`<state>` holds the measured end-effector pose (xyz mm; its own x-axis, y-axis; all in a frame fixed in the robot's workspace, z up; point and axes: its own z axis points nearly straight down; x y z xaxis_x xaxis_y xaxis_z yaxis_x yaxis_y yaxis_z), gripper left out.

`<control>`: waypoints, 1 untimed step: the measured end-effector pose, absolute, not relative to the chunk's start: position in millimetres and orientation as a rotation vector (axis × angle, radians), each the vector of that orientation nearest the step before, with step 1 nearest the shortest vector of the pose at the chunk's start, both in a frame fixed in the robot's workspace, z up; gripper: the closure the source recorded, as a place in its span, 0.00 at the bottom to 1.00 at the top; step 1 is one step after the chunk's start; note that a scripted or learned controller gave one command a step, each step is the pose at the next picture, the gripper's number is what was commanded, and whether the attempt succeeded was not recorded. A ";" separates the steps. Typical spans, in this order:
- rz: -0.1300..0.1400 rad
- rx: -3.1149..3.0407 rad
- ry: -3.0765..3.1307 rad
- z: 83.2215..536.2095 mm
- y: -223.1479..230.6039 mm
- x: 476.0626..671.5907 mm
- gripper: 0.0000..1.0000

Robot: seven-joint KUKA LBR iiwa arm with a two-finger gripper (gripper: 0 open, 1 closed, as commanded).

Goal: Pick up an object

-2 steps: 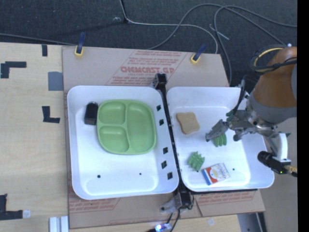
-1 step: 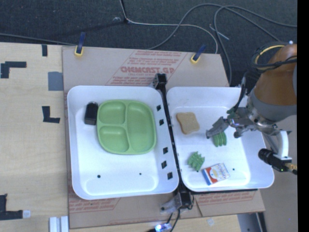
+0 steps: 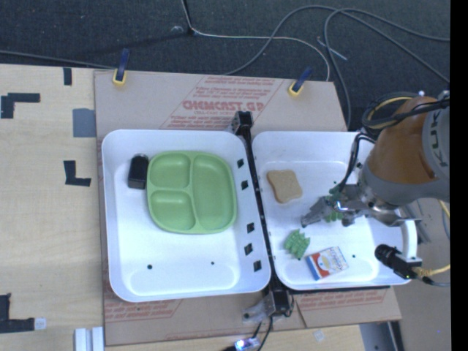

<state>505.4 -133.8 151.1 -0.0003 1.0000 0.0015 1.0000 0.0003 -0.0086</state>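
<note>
Two shallow white plastic bins sit side by side on a sheet of brown cardboard laid over the pale wood-grain tabletop (image 3: 44,218). The cardboard (image 3: 219,101) carries red printed lettering near its far edge; the largest line seems to begin "CHEMCAST", and the smaller lines are too blurred to read. Two yellow-and-blue clamps (image 3: 121,74) pin that far edge down.

The left bin (image 3: 121,269) has smooth, glossy walls with rounded corners. In it lies a matte light-green plate (image 3: 192,192), squarish with rounded corners and moulded into three compartments. A small black block (image 3: 138,172) touches the plate's left edge.

The right bin (image 3: 322,148) holds a tan slice of bread (image 3: 284,186), flat, with a domed top edge. Nearer the front sits a small, bumpy green lump (image 3: 297,243), and just right of it a flat white packet (image 3: 327,261) printed in red and blue, its text unreadable.

The grey arm, with its orange band, reaches over the right bin. The claw (image 3: 322,212) hangs low between the bread and the green lump; its dark metal tips point left, slightly spread, and whether it grips anything cannot be told. A green speck shows beside its body.
</note>
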 end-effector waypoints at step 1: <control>0.006 -2.217 -2.219 87.8 -128.2 503.7 0.00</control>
